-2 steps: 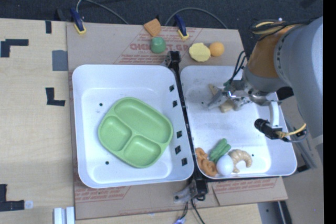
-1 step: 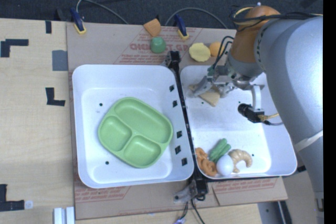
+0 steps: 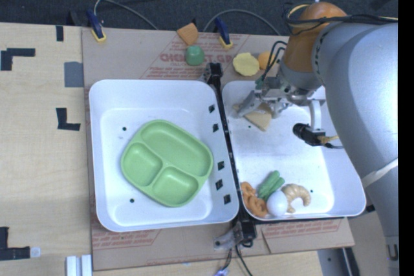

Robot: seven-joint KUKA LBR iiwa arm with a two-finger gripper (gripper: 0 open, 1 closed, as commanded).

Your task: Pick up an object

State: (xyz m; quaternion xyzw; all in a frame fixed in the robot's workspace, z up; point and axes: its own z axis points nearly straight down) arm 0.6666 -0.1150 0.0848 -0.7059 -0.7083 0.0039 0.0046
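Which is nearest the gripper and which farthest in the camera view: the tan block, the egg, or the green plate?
1. Tan block, just under the gripper in the right bin.
2. Egg, right bin's near edge.
3. Green plate, left bin, about as far as the egg; too close to call.

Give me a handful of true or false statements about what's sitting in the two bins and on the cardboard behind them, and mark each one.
1. A green divided plate lies in the left bin. True.
2. The white egg sits in the left bin next to the plate. False: it is in the right bin, near the front edge, beside a croissant.
3. The gripper is over the back part of the right bin, close to a tan block. True.
4. The orange wedge lies inside the right bin. False: it lies on the cardboard behind the bins, near a small green piece.
5. The plate holds food. False: its compartments are bare.
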